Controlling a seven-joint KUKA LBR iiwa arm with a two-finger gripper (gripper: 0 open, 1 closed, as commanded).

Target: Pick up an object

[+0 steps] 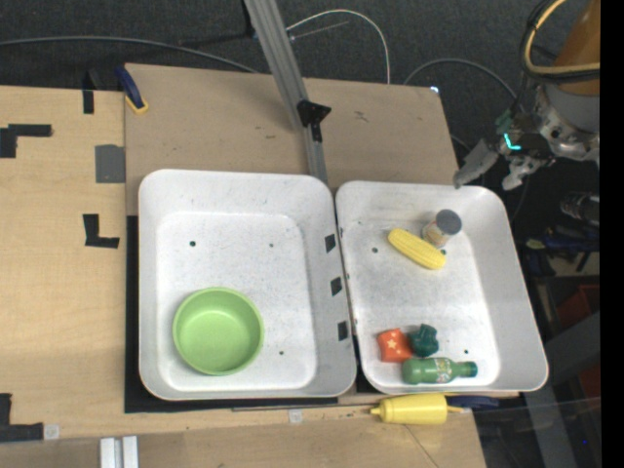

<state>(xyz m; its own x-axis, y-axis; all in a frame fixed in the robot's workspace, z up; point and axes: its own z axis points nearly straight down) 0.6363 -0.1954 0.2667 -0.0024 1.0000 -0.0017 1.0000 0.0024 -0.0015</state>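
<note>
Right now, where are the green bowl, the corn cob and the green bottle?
green bowl (217, 331), camera view, on the middle of its inside floor.
corn cob (416, 249), camera view, on the middle of its yellow body.
green bottle (436, 370), camera view, on its green body, left of the yellow label.

Grey arm (565, 115), orange band, teal light

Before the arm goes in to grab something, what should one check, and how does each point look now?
1. Gripper is above the right white bin's far corner: ok.
2. Fingers open: cannot tell.
3. Yellow corn cob lies free to grasp: not ok, small grey can touches it.
4. Green bottle, orange block and dark teal piece are crowded: not ok.
5. Green bowl stands alone: ok.
</note>
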